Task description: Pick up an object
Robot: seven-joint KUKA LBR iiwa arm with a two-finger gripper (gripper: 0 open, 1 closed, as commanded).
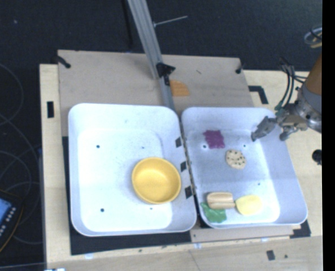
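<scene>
**Ana:** Cookie [235, 159], the round speckled one, looks like the nearest candidate for the pick. It lies flat near the middle of the right bin [285, 174], apart from everything else in there.

**Ben:** So nothing has been lifted?

**Ana:** No. The gripper [274, 127] hangs over the bin's upper right part, carrying nothing. Two dark fingers show with a gap between them, so the jaws look spread, though the view is small.

**Ben:** What else could the arm take?

**Ana:** A purple piece [214, 138] lies up and to the left of the cookie. Along the near wall sit a tan roll [220, 200], a yellow lump [249, 204] and a green scrap [213, 214], close together. The left bin [88, 151] holds a yellow bowl [156, 180].

**Ben:** So the whole task is left?

**Ana:** By her judgement, yes: approach, descent, closing and lifting all remain. The cookie is thin and low, so the fingers would need to reach nearly to the floor.
</scene>
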